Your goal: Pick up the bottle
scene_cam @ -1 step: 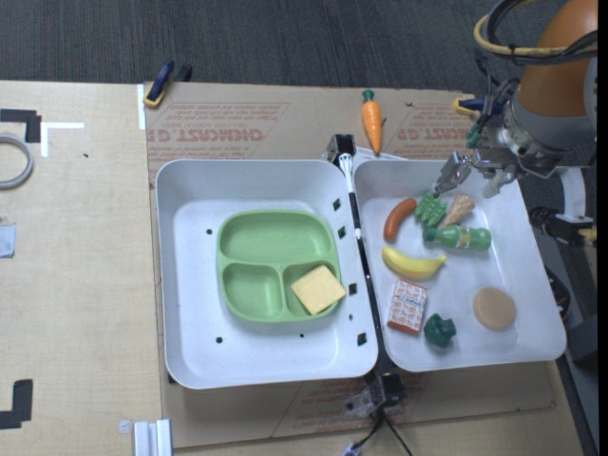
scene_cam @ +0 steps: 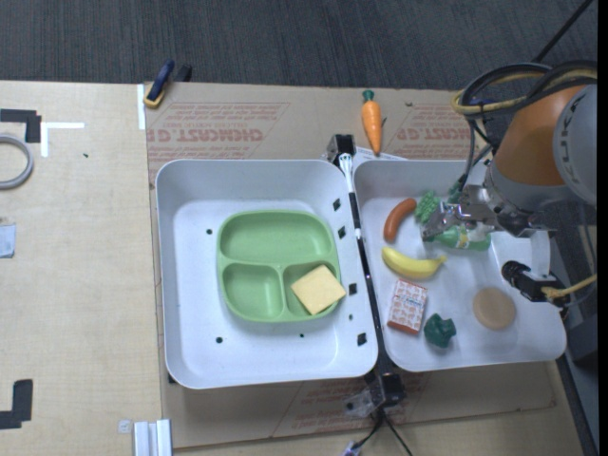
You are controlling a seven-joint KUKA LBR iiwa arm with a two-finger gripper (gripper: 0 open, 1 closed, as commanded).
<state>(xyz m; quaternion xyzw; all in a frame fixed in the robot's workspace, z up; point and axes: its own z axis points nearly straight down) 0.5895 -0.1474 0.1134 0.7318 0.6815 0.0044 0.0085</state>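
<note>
One grey-and-orange arm's two-finger gripper (scene_cam: 454,218) hangs low in the right white bin (scene_cam: 532,340) | clear plastic bottle with green label (scene_cam: 465,237) lies beneath it, grip state unclear | risk: yellow banana (scene_cam: 411,263) and green leafy toy (scene_cam: 429,204) crowd close, grasp may slip or snag

Clear greenish bottle (scene_cam: 463,237), lying in right bin's upper part, partly hidden, beside banana

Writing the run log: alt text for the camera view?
The gripper is down in the right bin over a greenish bottle, beside a banana, sausage and small carton. The left bin holds a green divided tray with a yellow block.
</note>
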